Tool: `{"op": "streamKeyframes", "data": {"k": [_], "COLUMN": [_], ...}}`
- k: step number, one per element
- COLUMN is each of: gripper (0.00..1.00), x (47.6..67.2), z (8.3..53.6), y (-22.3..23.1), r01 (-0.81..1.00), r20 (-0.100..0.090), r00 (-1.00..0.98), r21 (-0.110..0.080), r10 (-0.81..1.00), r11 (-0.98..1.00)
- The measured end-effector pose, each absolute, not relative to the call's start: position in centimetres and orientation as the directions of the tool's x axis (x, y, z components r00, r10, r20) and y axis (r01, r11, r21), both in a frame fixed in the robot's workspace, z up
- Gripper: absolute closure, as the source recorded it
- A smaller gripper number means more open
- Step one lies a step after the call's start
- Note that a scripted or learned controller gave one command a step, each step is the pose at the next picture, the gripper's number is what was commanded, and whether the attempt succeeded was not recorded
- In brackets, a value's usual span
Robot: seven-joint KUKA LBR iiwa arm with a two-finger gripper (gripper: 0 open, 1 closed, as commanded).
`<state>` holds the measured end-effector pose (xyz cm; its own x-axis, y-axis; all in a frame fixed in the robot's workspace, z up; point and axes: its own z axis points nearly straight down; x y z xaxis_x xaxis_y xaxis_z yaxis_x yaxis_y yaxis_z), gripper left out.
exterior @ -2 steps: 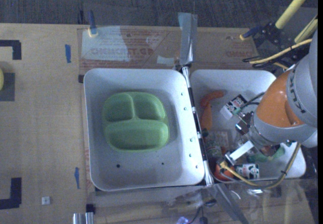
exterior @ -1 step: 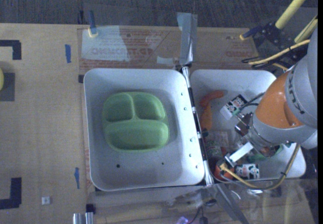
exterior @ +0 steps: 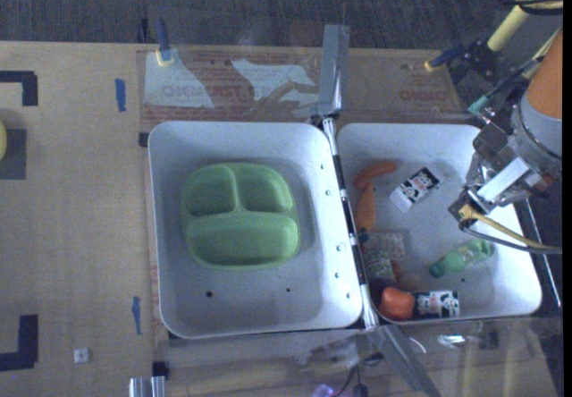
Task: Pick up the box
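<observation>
Right white bin (exterior: 500, 140), contents: small white box with black cow print (exterior: 416, 187) lies tilted in the upper middle of the bin, flat on the floor. Just left of it, two orange carrot-shaped pieces (exterior: 367, 192), one slanted above, one upright below. Lower centre: flat printed packet (exterior: 384, 248). Bottom edge: orange-red rounded piece (exterior: 397, 301) touching a second small white carton with black print (exterior: 438, 303). Lower right: green plastic bottle (exterior: 463, 257) lying on its side.

Left white bin (exterior: 170, 207) holds a green divided plastic tray (exterior: 239, 215), centred.

Gripper (exterior: 472, 207) at the frame's right, over the right side of the right bin, apart from the cow-print box, above the green bottle. Finger opening: cannot tell. Nothing seen held.

Bare bin floor lies between box and gripper. Box sits clear of the bin walls; carrots crowd its left side. Tabletop (exterior: 71, 234) bare wood at frame left.
</observation>
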<state>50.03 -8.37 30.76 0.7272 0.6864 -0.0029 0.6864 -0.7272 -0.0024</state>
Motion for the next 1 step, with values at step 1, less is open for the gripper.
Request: {"op": "streamKeyframes", "data": {"k": [1], "gripper": [1.0], "x": [51.21], "z": [11.04], "y": [-9.78], "r01": [0.751], "r20": [-0.002], "r00": [0.66], "r21": [-0.006], "r10": [0.751], "r11": [-0.66]}}
